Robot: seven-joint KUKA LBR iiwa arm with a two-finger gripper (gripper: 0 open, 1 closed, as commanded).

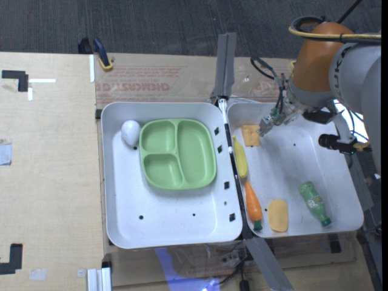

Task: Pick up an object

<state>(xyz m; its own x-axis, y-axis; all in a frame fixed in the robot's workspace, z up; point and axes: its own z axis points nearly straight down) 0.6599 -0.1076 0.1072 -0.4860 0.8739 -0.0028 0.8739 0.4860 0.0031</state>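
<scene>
Likely target: tan bread-like square (pixel 250 134), flat against the far-left corner of the right bin (pixel 339 180), just beside the upper end of the banana (pixel 240 157). Gripper (pixel 267 124) just right of that square, close above the bin floor; finger spread too small and blurred to judge, so cannot tell. Nothing seen held.

Best done by centring over the square before descending, keeping clear of the bin's left wall and of the banana, since a slanted approach risks pushing the flat piece into the corner instead of clamping it.

Further down from the banana along the same wall: carrot (pixel 253 205), then yellow oval piece (pixel 277 214) near the front rim, and green bottle (pixel 314 204) well off to the right. Beyond the divider, left bin (pixel 176 229) with green divided plate (pixel 178 153) and white ball (pixel 130 132) touching its left edge
</scene>
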